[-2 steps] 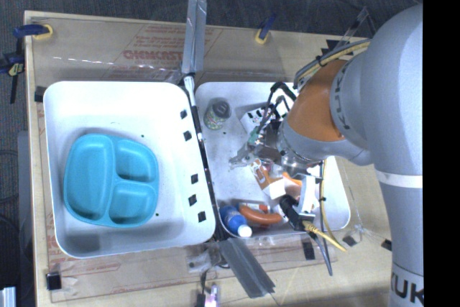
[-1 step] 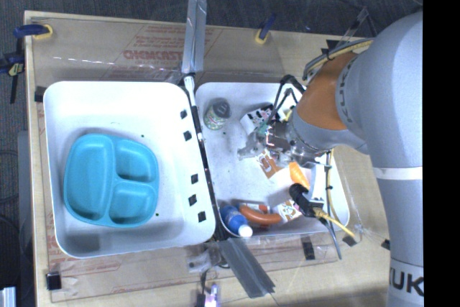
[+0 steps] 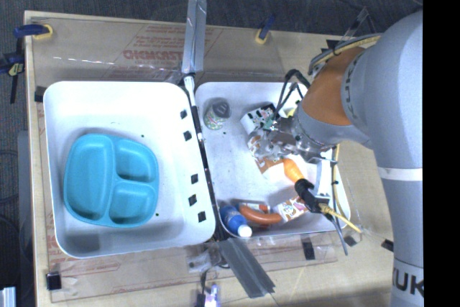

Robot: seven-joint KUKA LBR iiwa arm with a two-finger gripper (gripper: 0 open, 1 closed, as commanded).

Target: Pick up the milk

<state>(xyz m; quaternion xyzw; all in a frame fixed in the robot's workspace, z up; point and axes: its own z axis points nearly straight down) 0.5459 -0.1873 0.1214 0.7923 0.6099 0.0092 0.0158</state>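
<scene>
Where arm (image 3: 374,93) bends, hand (image 3: 269,144) (low) over right bin (image 3: 237,93)

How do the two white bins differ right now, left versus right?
The left bin holds one large thing, a blue sectioned tray lying flat; the right bin holds several small items, among them a blue bottle and a small jar. The gripper is over the right bin, not the left. Both are shallow, white and side by side.

Reaches in from the right, grey arm (image 3: 402,147) bent downward, orange band (image 3: 327,98) above the wrist, end effector (image 3: 272,140) lowered, its tip blurred.
</scene>
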